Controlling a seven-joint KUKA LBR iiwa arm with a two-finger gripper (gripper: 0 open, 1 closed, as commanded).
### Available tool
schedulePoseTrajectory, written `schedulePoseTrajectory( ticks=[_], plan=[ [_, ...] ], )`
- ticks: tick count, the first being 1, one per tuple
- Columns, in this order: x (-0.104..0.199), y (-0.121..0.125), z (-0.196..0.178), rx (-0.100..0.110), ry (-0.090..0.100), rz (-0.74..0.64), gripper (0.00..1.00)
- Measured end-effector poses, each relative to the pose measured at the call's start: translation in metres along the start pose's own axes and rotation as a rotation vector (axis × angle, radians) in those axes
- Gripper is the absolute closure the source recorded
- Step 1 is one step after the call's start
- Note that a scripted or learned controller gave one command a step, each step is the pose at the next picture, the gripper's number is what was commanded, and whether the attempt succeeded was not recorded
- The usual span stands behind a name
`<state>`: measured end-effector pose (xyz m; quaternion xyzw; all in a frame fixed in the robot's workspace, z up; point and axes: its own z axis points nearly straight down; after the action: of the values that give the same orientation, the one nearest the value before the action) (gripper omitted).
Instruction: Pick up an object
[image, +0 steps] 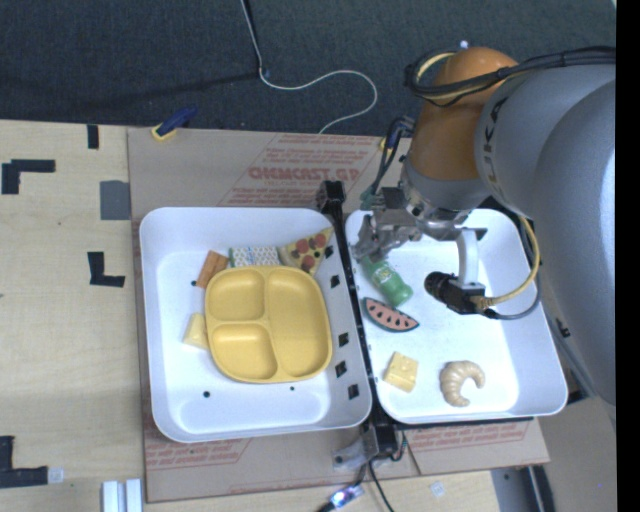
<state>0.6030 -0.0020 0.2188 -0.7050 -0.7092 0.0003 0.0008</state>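
Observation:
My gripper (378, 243) is low in the right bin (530, 370), near its back left corner, right above a green bottle (388, 282). The bottle lies tilted on the bin floor with its top end under the fingers. A watermelon slice (390, 315) lies just in front of the bottle. Nearer the front edge sit a yellow cheese wedge (402, 371) and a croissant (461, 381).
The left bin (160, 330) holds a yellow divided plate (268, 322), with an orange piece (211, 268), a pizza slice (307, 249) and other small food items around it. A black cable connector (457, 291) hangs off the arm over the right bin. A divider (345, 300) separates the bins.

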Motion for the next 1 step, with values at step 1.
schedulePoseTrajectory(
  ticks=[1],
  plan=[
    [0.0593, 0.0218, -0.0095, -0.002, 0.001, -0.002, 1.00]
  ],
)
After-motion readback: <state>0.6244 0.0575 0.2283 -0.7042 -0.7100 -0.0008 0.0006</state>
